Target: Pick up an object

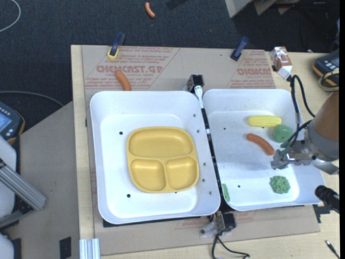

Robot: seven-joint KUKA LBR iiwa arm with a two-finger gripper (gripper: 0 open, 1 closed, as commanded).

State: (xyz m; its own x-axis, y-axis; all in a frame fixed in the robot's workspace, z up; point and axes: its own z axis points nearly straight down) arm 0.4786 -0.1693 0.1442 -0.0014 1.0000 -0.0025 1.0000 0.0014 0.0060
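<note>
Arm: the grey arm with its orange band (329, 117) reaches in over the right edge of the right bin.
Gripper: the gripper (281, 161) hangs low over the right half of the right bin (237, 104), between the green ball and the broccoli piece; whether it is wide or narrow cannot be told, and nothing shows between its tips.
Sausage: a red-orange sausage (260, 143) lies slantwise near the middle of the right bin, just left of the gripper, apart from it.
Corn: a yellow corn cob (263, 121) lies crosswise toward the bin's far edge.
Green ball: a round green piece (281, 133) sits just beside the corn's right end, near the bin's right edge.
Broccoli: a knobbly green broccoli piece (280, 184) rests near the bin's near right corner, below the gripper.
Green sliver: a small green bit (225, 192) lies by the bin's near left corner.
Left bin: the left bin (108, 144) carries a yellow divided tray (161, 159) at its middle, one large compartment at the far side and two smaller at the near side.
Bench: a second orange sausage (123, 80) lies on the brown board behind the left bin's far edge.
</note>
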